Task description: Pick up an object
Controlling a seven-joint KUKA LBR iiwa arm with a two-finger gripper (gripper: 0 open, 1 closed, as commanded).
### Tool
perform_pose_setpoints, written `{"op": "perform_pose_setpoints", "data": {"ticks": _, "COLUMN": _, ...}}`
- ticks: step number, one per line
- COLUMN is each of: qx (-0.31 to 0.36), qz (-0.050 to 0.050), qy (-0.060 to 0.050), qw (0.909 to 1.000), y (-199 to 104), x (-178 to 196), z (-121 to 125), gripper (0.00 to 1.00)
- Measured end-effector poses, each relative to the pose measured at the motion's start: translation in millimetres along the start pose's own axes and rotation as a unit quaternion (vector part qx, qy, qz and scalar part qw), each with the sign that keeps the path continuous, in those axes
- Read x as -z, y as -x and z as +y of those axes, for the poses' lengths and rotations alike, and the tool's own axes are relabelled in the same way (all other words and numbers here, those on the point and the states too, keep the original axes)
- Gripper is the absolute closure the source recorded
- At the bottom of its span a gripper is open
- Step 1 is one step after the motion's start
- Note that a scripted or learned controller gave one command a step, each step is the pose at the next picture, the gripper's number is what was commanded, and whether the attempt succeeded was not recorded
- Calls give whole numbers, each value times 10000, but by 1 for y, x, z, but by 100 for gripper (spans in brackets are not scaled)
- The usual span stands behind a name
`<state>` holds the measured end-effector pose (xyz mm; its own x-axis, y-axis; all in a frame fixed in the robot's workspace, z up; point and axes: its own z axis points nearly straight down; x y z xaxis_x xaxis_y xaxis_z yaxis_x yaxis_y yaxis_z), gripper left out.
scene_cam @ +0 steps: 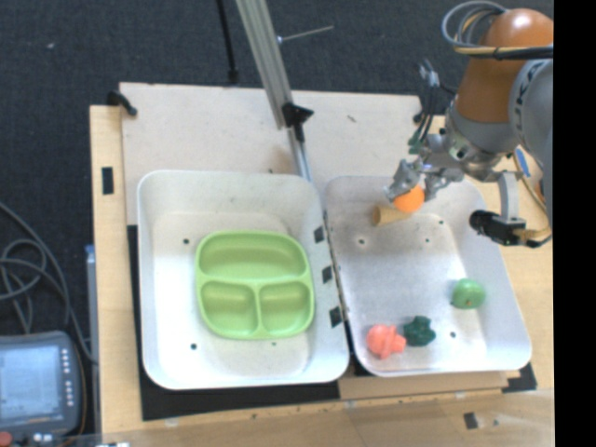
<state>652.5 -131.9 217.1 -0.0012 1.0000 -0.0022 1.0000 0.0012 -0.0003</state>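
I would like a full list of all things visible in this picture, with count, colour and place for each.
bins: two, white, side by side on the bench
divided plate: one, light green, three compartments, in the left bin
orange object: one, orange, at the gripper's tip, far end of the right bin
tan piece: one, tan, just below the orange object
green ball: one, light green, right bin, right side
pink toy: one, pink-orange, right bin, near edge
dark green toy: one, beside the pink toy
metal pole: one, grey, behind the bins
arm: one, grey and orange, from the right
gripper: one, at the orange object
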Motion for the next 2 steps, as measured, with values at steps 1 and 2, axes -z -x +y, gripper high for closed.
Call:
{"op": "perform_pose_setpoints", "data": {"ticks": 1, "qx": 26, "qz": 15, "qy": 6, "qw": 10000, "y": -51, "x": 14, "z": -8, "gripper": 100}}
{"op": "perform_pose_setpoints", "data": {"ticks": 2, "qx": 27, "qz": 17, "qy": -5, "qw": 10000, "y": -104, "x": 8, "z": -23, "gripper": 100}}
